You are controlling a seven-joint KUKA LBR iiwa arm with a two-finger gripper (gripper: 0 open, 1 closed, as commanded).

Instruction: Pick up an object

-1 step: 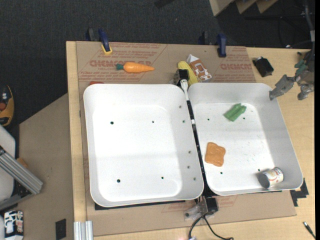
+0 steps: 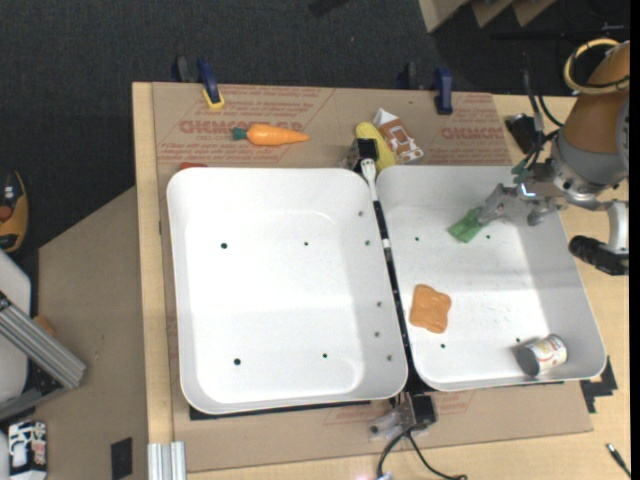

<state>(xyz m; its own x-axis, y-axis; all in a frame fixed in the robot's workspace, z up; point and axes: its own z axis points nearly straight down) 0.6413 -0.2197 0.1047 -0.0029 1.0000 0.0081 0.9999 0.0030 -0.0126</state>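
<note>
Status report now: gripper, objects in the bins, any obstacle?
Gripper low in right bin, at green object. Orange piece and can lie apart. Nothing blocks.

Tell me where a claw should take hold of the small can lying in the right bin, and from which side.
Judging by its pose, grip the small can across its round body, coming straight down from above. It lies on its side near the right bin's front right corner, so the fingers should straddle its curved sides, not the ends. The rim close by leaves little room on that side.
</note>
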